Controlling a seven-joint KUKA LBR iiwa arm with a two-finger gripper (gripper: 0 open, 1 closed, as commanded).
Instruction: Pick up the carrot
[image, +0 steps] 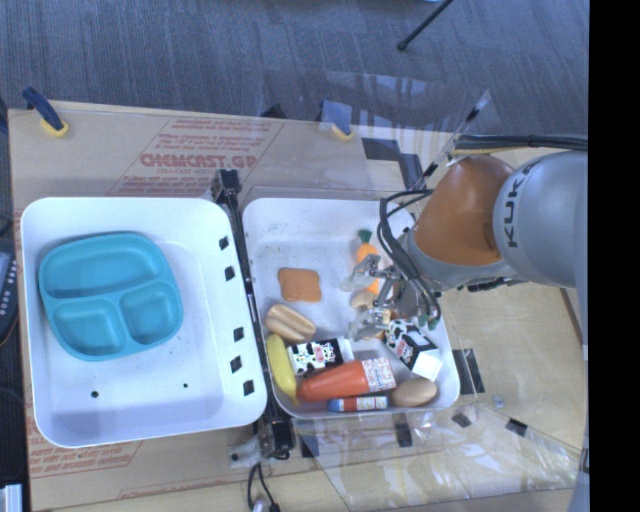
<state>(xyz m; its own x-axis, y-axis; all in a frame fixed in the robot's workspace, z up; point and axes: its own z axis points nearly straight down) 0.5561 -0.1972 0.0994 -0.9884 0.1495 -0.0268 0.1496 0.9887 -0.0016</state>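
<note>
Grey arm's two-finger gripper (373, 290) at right bin's (262, 300) right edge, grip state unclear, small orange carrot (366, 251) just beside

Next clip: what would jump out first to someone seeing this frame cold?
The grey arm with its orange band reaches in from the right over the right white bin, its tool low among the cluttered toy food. In the left white bin, a bright blue three-compartment plastic plate sits alone. A large orange-red bottle lies along the right bin's near edge.
</note>
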